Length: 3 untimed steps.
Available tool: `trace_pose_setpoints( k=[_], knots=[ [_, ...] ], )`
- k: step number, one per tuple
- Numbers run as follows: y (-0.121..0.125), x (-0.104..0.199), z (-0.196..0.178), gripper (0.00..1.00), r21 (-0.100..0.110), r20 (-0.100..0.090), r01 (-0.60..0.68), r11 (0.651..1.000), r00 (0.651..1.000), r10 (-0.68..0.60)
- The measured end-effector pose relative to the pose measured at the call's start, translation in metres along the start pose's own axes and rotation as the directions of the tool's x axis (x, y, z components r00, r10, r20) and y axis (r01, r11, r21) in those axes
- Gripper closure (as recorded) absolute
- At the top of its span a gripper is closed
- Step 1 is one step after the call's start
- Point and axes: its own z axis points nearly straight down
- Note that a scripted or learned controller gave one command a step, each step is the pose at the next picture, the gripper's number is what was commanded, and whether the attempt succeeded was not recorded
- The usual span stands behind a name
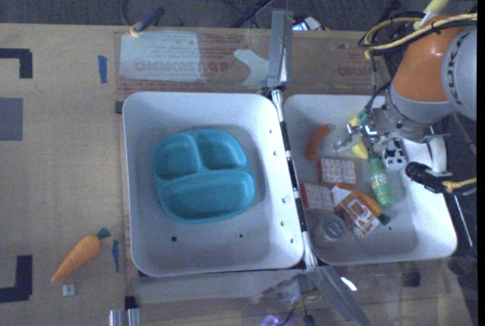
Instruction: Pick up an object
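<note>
A single fixed camera looks down from above at a slant on a wooden bench (61, 165), taking in both white bins (151, 241) side by side, with dark floor along the top edge.

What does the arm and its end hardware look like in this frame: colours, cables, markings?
The arm is grey with a broad orange band and dark lettering partly visible on the grey shell. Yellow and black cables loop over its top. The gripper is a small metallic assembly with some green on it.

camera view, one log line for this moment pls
gripper over right bin | nothing seen held | plate in left bin | carrot on bench
</note>
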Motion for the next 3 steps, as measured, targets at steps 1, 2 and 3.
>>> trace_pose_setpoints(
  k=[1,2,3],
  knots=[
    [0.030,-0.017,0.025,0.00,-0.002,-0.001,-0.060,0.998,0.998,0.060],
    [0.030,-0.018,0.016,1.00,-0.001,-0.001,-0.060,0.998,0.998,0.060],
    [-0.007,0.018,0.023,1.00,-0.005,0.001,0.035,0.999,0.999,-0.035]
  ],
)
